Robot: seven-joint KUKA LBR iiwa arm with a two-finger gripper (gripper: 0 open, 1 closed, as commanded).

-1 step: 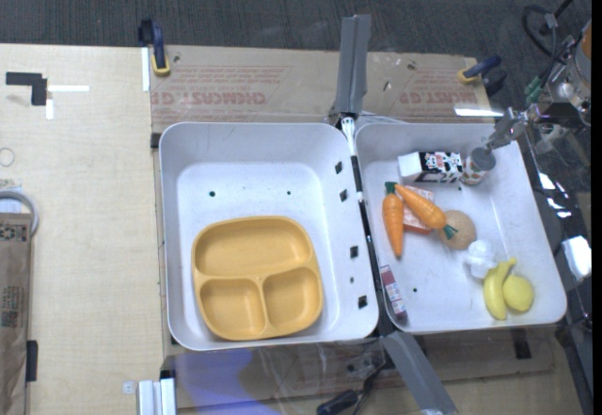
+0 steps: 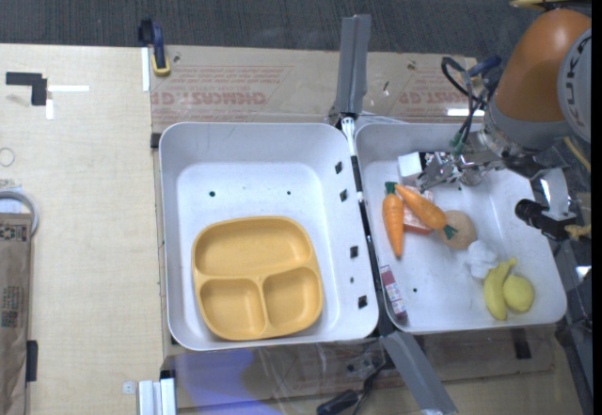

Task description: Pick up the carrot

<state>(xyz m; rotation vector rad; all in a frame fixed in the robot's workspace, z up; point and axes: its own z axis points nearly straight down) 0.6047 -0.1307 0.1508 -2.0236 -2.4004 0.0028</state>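
Now, carrot (image 2: 393,225): we see it upright in the right bin (image 2: 546,310), touching a second carrot (image 2: 421,208).
Gripper (image 2: 440,170): just above; we cannot tell its state.
Risk: we judge it may grab the neighbour.

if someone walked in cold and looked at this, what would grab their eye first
Probably the yellow divided plate, sitting alone in the left bin. Next, the two orange carrots lying close together near the left wall of the right bin, with a yellow banana and a lemon-like fruit at its front right corner. The arm's orange band looms over that bin's far right corner, its end effector just behind the carrots.
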